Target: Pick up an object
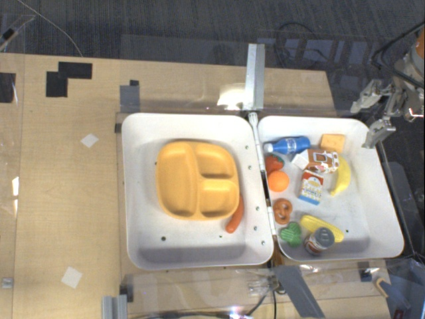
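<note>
Metal-grey claw [378,115] hangs over the right bin's [388,198] far right corner; we can't tell its state, and nothing's picked yet. Nearest candidates: curved yellow banana [341,176], boxy carton [312,181], blue bottle [290,144]. Left bin [139,198] carries a moulded yellow tray [197,179].

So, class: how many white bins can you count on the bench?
2. The left bin holds a yellow divided tray with a carrot beside it; the right bin holds a pile of toy foods. None seems hidden.
</note>
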You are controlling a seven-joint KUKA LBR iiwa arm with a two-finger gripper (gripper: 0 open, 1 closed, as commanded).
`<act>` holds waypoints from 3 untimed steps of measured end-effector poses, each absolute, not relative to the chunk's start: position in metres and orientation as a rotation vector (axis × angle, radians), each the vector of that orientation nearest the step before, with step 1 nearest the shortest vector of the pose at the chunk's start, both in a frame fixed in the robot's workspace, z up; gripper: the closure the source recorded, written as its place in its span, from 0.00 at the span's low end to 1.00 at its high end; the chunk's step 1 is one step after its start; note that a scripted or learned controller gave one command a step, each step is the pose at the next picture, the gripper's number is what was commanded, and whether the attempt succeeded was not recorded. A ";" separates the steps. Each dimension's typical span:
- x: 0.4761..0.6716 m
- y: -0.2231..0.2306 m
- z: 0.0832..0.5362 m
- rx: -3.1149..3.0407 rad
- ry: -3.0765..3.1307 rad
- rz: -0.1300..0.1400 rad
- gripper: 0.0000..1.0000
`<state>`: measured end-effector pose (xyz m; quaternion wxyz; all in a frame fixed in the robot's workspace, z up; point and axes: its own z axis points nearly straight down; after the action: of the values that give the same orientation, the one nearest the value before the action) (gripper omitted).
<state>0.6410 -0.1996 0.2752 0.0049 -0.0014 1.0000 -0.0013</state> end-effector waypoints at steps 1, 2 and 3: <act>0.638 -0.165 0.222 0.137 3.130 0.001 0.00; 0.622 -0.116 0.150 0.482 3.098 0.003 0.00; 0.659 -0.156 0.094 0.374 3.111 0.001 0.00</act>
<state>0.6594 -0.1563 0.0944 0.0039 0.1194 0.9928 0.0003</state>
